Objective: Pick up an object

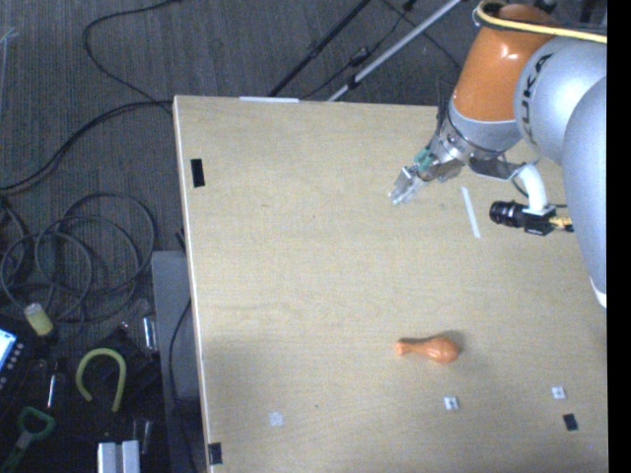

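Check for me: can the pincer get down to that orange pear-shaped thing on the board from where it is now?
Probably yes. The pincer hangs above bare board, and the orange object lies alone nearer the front edge, with nothing between them.

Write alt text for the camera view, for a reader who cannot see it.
A grey robot arm with an orange band reaches in from the right, its gripper hovering above a pale wooden bench. A small orange object lies on the bench, nearer the camera and well apart from the gripper. Cables lie on the dark floor at left.
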`<action>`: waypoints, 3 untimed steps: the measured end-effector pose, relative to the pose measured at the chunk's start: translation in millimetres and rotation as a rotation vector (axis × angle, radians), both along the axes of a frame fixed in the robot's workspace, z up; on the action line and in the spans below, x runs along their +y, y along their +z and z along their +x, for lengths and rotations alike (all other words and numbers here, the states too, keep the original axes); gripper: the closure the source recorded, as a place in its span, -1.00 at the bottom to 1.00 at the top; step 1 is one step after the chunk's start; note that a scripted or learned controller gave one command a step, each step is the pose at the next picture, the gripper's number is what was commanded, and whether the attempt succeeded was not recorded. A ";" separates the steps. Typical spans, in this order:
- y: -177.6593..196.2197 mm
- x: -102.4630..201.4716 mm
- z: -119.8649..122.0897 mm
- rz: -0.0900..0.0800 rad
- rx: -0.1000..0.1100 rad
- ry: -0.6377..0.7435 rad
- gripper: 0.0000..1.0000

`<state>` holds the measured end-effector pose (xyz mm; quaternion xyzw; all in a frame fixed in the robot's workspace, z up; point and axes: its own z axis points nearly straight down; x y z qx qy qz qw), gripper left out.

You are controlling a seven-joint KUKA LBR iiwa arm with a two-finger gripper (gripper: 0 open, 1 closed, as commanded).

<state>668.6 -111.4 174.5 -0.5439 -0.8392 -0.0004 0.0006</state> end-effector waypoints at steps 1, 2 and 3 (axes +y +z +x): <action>36.6 -28.3 -18.4 -0.003 0.000 -0.236 1.00; 3.6 -101.9 -0.3 -0.005 -0.001 0.002 1.00; 0.0 -24.8 -43.4 -0.001 0.000 -0.062 1.00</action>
